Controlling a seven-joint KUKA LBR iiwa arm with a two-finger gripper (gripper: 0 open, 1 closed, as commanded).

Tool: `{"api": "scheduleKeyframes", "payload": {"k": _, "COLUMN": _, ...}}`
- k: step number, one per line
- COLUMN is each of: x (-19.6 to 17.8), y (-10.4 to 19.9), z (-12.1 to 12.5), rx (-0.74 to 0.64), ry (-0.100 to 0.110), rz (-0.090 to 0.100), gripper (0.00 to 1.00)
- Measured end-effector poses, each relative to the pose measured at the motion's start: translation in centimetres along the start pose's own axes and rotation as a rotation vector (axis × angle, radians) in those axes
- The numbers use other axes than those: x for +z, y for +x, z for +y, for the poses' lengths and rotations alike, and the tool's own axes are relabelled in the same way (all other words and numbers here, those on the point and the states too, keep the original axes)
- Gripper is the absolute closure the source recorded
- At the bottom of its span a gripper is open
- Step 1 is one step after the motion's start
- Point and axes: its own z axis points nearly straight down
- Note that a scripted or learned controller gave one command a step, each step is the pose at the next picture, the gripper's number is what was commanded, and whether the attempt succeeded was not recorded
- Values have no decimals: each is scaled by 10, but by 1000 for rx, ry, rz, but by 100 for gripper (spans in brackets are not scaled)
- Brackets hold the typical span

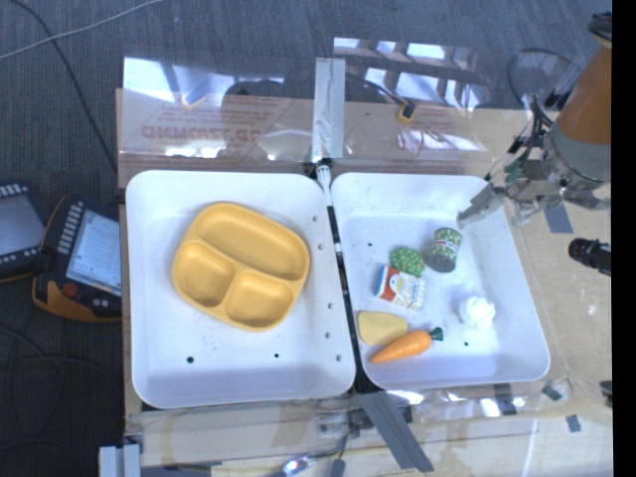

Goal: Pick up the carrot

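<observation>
Small orange plastic toy carrot (403, 346) with green stub: lies flat near front wall of right-hand shallow white bin (517, 266), touching pale yellow wedge (381, 325). Likely light, rigid, smooth, prone to roll; grip across thick middle. Claw (477, 210) over the bin's far right corner; spread or pressed together: cannot tell.

I see the carrot (401, 347) in the right bin (517, 276), nearest me; the can (444, 248) lies behind it, the tray (240, 263) far left.

Above carrot (401, 346): lying open.
Left of carrot: yellow wedge (381, 326) touching.
Behind carrot: carton (399, 286) sitting near.
Right of carrot: white lump (478, 311) lying apart.
</observation>
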Motion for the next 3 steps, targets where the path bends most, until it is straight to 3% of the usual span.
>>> {"api": "scheduleKeyframes", "payload": {"k": 1, "x": 0, "y": 0, "z": 0, "rx": 0, "ry": -1, "rz": 0, "gripper": 0}}
{"api": "scheduleKeyframes", "payload": {"k": 2, "x": 39, "y": 34, "z": -19, "rx": -275, "ry": -2, "rz": 2, "gripper": 0}}
{"api": "scheduleKeyframes", "payload": {"k": 3, "x": -8, "y": 7, "z": -9, "rx": -73, "ry": -1, "rz": 2, "gripper": 0}}
